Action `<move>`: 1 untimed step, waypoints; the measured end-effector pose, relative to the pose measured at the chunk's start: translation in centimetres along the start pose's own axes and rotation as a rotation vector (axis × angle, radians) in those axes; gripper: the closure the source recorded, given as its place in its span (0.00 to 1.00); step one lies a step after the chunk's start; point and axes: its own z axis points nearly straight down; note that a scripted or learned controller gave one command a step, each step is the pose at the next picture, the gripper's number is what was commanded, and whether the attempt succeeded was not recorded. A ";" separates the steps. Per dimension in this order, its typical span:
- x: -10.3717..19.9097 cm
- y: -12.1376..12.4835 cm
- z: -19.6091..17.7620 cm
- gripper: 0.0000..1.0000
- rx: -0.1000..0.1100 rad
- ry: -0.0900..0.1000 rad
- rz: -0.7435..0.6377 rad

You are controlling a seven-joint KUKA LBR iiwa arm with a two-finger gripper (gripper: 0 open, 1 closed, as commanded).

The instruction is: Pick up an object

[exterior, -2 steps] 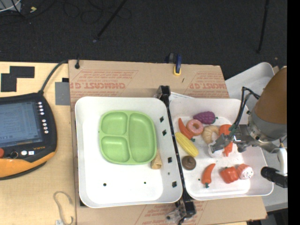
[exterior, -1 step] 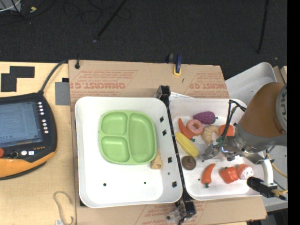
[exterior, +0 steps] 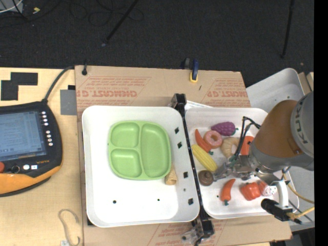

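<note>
The right bin [exterior: 259, 113] holds several toy foods: purple grapes [exterior: 224, 128], a pink donut [exterior: 212, 138], a red chili [exterior: 201, 140], a yellow corn cob [exterior: 204, 158], a beige lump [exterior: 228, 146], a brown round piece [exterior: 206, 177], a small red-orange pepper [exterior: 227, 189] and a red fruit [exterior: 250, 191]. My gripper [exterior: 231, 168] is low in this bin, just right of the corn and above the pepper. The orange-banded wrist [exterior: 274, 137] hides whatever lies under it.
The left bin [exterior: 97, 188] carries a green divided plate [exterior: 140, 150], with a tan cone [exterior: 171, 177] by its right wall. A black divider [exterior: 187, 158] joins the bins. A teach pendant [exterior: 25, 142] lies at far left, off the cardboard.
</note>
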 end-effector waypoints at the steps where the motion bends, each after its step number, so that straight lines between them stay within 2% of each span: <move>1: -0.3 0.0 -1.3 1.00 -0.002 0.000 0.008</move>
